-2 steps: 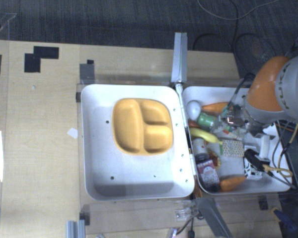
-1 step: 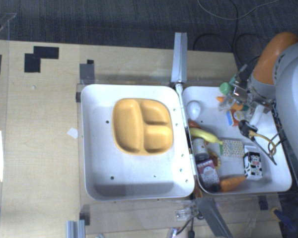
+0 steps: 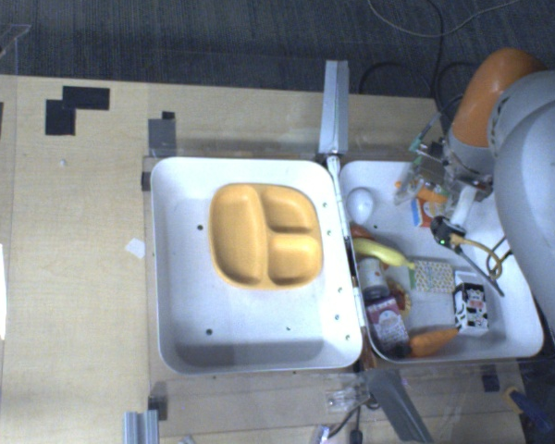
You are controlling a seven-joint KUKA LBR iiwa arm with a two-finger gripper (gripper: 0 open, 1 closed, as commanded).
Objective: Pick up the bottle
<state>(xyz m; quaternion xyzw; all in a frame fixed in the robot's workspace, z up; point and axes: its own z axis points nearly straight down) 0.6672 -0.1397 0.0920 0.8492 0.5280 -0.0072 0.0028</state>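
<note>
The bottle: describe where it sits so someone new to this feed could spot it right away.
Look in the right bin, along its left wall beside the divider. The bottle lies there just below the yellow banana, pointing down toward the orange carrot at the bin's bottom edge. Unlike the plain-coloured fruit and vegetable around it, it has a pale top, a dark neck and a red label.

No text is reading clearly anywhere. The bottle (image 3: 386,320) label and the small black-and-white carton (image 3: 471,306) are showing print too blurred to make out.
</note>
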